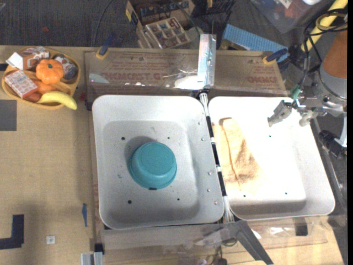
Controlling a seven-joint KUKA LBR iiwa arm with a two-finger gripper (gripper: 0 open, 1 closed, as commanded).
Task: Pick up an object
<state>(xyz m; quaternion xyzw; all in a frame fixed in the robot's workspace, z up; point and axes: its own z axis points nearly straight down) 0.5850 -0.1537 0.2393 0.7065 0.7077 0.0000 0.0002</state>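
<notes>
While tool hangs spread over right bin edge, teal bowl sits mid-left bin.

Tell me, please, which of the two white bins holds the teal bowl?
The left shallow white bin holds the upturned teal bowl; the right one holds a brown cloth.

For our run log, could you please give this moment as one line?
gripper: open, holding nothing, above right bin | teal bowl: upside down, left bin | stained cloth: right bin

A robotics lab; plywood bench, two white bins, loose cables.
</notes>
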